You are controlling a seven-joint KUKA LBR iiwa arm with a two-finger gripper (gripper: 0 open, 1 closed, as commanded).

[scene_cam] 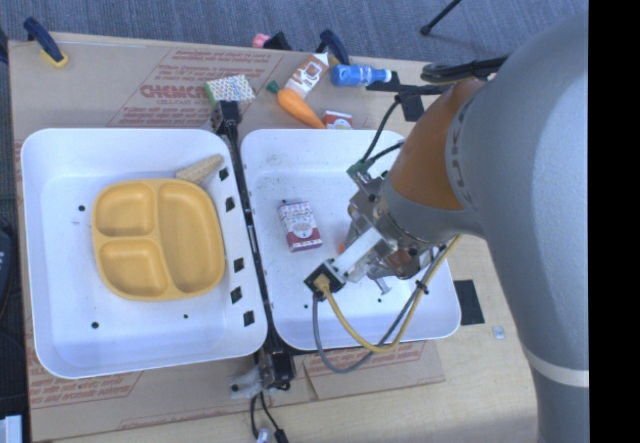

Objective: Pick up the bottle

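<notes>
Bottle lies outside the bins, on the bench's far edge.

Left bin (40, 231) holds a yellow tray (158, 237) with a tan scrap (200, 169) at its far corner. Right bin (270, 231) holds a small red box (299, 225). Beyond it lie a carrot (298, 107), a white-and-orange tube (307, 75), then the blue bottle (358, 76), its long axis running left-right, white cap pointing right. The pincer (385, 256) hangs over the right bin, well apart from the bottle; whether wide or narrow I cannot tell.
</notes>
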